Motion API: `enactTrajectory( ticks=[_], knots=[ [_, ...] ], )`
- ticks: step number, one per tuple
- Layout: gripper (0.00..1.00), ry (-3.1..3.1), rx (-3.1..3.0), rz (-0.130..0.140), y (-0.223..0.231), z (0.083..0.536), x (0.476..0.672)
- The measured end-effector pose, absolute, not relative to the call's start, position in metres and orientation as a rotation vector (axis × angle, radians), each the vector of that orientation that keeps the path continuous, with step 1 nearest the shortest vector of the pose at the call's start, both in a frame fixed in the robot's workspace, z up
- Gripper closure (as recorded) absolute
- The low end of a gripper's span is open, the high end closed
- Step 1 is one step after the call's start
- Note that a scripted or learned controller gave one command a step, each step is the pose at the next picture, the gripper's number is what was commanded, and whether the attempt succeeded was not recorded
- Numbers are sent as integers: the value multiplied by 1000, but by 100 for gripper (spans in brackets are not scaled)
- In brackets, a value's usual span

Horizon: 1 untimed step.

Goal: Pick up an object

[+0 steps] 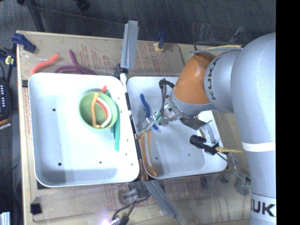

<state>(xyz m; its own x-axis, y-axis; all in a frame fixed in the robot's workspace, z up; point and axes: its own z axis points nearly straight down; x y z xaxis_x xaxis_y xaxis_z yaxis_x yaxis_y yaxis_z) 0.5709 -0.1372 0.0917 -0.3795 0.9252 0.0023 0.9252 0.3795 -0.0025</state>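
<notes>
Camera view puts the jaws (153,122) low at the right bin's (187,170) left wall, over a blue strip (145,105); I cannot tell their state. That strip looks light, thin and bendy, best pinched across its middle.

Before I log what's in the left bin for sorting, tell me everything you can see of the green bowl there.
The green bowl is a small round dish, pale green, seemingly plastic, sitting upright with its opening up. It rests on the floor of the left bin, toward the upper middle, nearer the right wall. Thin orange and red curved strips lie across its inside, and a long teal-green stick lies beside its right edge, running down from it. Whether they touch is unclear.
</notes>
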Motion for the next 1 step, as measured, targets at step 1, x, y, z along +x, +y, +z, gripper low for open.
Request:
enactTrajectory(
  ticks=[1],
  knots=[
    [100,-2607,-1745,3,-137,101,571]
  ],
)
